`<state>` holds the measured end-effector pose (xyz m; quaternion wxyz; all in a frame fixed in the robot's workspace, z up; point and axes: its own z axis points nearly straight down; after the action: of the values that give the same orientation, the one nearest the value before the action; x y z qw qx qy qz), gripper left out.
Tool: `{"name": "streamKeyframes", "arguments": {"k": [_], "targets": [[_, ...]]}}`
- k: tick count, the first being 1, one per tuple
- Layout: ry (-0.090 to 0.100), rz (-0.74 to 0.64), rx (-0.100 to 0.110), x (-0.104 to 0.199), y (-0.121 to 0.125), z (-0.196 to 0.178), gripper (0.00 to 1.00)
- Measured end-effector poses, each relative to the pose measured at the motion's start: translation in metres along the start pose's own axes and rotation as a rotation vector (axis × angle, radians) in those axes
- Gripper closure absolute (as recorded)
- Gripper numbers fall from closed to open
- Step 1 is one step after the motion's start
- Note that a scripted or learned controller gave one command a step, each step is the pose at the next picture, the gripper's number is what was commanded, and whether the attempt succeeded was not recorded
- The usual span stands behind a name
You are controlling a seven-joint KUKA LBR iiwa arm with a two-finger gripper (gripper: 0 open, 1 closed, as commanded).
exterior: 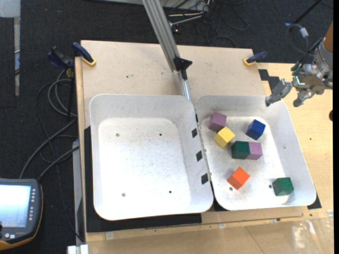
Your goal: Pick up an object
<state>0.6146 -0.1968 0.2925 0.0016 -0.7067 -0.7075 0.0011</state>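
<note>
Hovering with its two fingers spread apart and nothing between them, the hand [287, 96] sits above the right bin's [296, 142] far corner, so the approach is just starting: next it must descend over one block, perhaps the nearby blue cube [256, 129].

The gripper [288, 94] hangs with fingers spread, holding nothing.
</note>
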Motion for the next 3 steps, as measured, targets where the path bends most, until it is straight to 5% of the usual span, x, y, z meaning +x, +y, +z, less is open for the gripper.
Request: {"name": "streamKeyframes", "arguments": {"k": [1, 3], "targets": [[-0.002, -0.002, -0.004, 0.000, 0.001, -0.002, 0.00], [-0.001, 0.001, 0.000, 0.010, 0.006, 0.094, 0.00]]}}
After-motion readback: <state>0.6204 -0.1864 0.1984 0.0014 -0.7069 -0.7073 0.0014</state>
